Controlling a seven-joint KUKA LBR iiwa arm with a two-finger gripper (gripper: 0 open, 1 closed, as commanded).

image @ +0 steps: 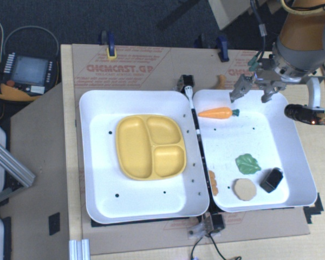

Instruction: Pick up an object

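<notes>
Over the right white bin's (pixel 292 140) far edge, the 2-finger grey gripper (pixel 255 92) hangs spread apart, seemingly holding nothing, poised just beyond the orange plastic carrot (pixel 215 112) for a descent.

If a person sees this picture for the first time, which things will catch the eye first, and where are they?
The yellow divided plate draws the eye first: it lies in the middle of the left bin. Next comes the orange carrot near the far edge of the right bin, with the gripper above that bin's far edge, fingers spread and holding nothing. A green leaf, a tan disc and a black block sit together near the right bin's near corner.
</notes>
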